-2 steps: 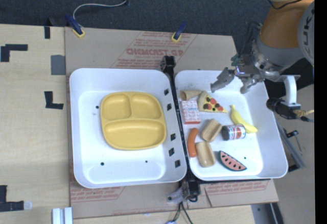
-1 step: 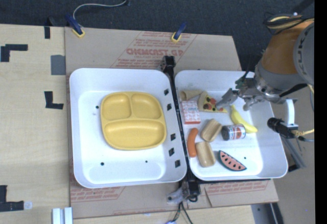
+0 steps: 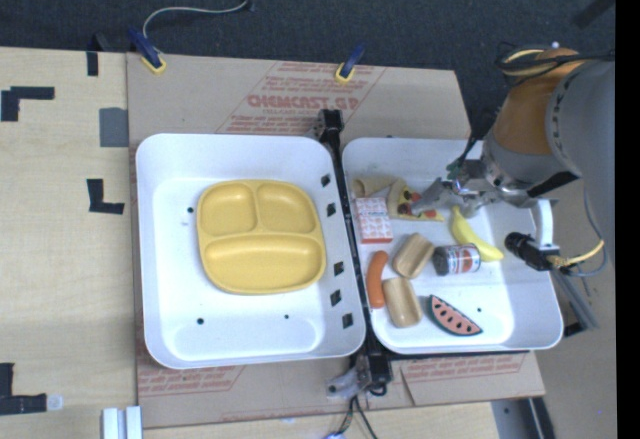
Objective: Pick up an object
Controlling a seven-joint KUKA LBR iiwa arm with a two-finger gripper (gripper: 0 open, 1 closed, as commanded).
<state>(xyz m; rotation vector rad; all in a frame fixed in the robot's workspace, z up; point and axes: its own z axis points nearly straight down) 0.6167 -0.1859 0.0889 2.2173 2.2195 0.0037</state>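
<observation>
Nearest the camera in the right bin (image 3: 535,322), a flat watermelon slice (image 3: 456,316) lies beside a tan bread roll (image 3: 401,302) and a smooth orange hot dog (image 3: 376,278). Further up, a second roll (image 3: 411,255) and a small dark can (image 3: 457,260) lie on their sides, a curved yellow banana (image 3: 470,234) just behind. My gripper (image 3: 440,195) hangs low over the bin's middle; how wide it stands I cannot tell. A red-and-white carton (image 3: 372,220) lies flat. The left bin (image 3: 160,227) holds a glossy yellow divided plate (image 3: 262,235).
</observation>
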